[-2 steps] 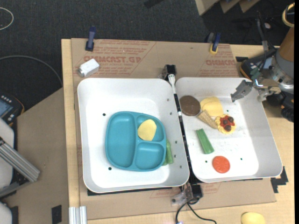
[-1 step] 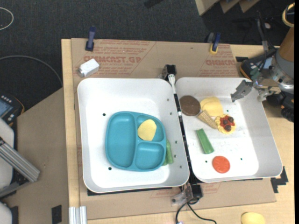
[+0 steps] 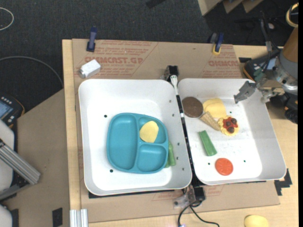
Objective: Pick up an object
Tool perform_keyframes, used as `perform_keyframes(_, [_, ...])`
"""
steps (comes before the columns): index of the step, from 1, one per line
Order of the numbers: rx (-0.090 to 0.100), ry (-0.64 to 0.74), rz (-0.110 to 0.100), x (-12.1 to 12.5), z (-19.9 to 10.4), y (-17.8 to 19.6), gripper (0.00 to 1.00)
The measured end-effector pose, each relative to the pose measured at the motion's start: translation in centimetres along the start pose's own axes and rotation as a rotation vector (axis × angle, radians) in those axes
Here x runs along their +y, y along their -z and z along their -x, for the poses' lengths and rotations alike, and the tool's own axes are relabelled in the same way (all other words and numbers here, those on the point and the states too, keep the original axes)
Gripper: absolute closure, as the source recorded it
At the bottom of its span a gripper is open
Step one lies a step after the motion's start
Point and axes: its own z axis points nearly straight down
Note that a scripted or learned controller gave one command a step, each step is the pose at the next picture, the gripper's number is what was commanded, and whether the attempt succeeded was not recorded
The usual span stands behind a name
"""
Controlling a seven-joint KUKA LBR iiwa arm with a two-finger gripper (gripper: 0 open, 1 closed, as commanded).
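Observation:
The right bin [image 3: 265, 141] holds several toy foods: a brown disc [image 3: 192, 106], a yellow lump [image 3: 215, 108], a waffle cone piece [image 3: 211, 121], a small tart with red berries [image 3: 229, 125], a green stick [image 3: 207, 143] and an orange-red disc [image 3: 224, 166]. In the left bin [image 3: 94, 103] lies a teal divided plate [image 3: 128, 143] with a yellow piece [image 3: 149, 131] in one compartment. A green piece [image 3: 171, 155] lies against the plate's right edge. My gripper [image 3: 253, 96] hovers over the right bin's far right corner, open, with nothing between its fingers. It is to the right of the yellow lump.
A small white object [image 3: 90, 68] lies on the cardboard behind the left bin. Blue clamps [image 3: 91, 39] [image 3: 217, 44] grip the board's far edge. A yellow object [image 3: 255, 221] rests on the bench at the bottom right. The arm enters from the right edge.

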Motion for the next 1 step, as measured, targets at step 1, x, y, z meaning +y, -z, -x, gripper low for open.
perform_keyframes(1, [0.005,-0.005,-0.017,-6.20,1.05,-12.80,0.00])
